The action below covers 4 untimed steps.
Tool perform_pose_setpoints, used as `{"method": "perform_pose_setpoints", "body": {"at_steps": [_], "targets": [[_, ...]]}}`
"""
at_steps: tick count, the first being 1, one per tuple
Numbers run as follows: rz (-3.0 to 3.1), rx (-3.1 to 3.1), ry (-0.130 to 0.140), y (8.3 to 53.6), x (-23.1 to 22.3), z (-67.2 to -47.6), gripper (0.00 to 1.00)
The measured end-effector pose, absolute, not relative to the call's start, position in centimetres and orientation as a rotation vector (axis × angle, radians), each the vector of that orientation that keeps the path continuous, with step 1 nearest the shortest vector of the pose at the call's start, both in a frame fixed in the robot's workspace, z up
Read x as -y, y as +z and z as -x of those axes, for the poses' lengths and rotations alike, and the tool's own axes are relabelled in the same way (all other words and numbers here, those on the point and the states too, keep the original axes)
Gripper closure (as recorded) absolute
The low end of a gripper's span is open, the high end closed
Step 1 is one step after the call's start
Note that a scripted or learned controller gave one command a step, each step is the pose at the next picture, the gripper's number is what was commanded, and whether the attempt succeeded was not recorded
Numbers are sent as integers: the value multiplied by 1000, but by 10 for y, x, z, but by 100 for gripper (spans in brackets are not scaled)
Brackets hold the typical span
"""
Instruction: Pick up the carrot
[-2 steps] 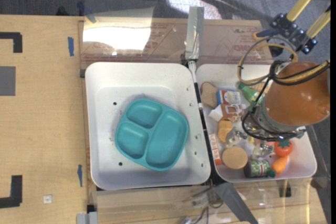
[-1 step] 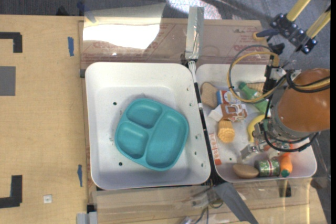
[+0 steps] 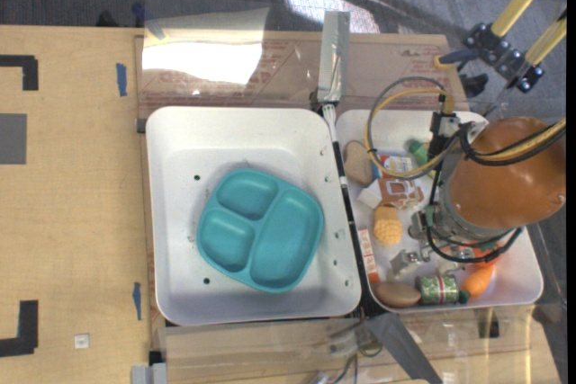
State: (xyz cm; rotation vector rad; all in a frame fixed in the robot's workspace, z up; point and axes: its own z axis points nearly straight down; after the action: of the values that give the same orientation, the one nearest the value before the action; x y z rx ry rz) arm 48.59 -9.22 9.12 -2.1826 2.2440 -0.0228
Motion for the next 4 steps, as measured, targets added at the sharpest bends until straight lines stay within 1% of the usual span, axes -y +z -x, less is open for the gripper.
{"method": "perform_pose_setpoints", "body": {"at_steps": [1,2,3,4], "targets": [[2172,-2238,-23,103,88,-489,100],[2173,-2238,-20,102,88,-488,0],[2123,-2300,-9,90,97,-557,0],[2354,-2067,-5,89,93,-598,0]]}}
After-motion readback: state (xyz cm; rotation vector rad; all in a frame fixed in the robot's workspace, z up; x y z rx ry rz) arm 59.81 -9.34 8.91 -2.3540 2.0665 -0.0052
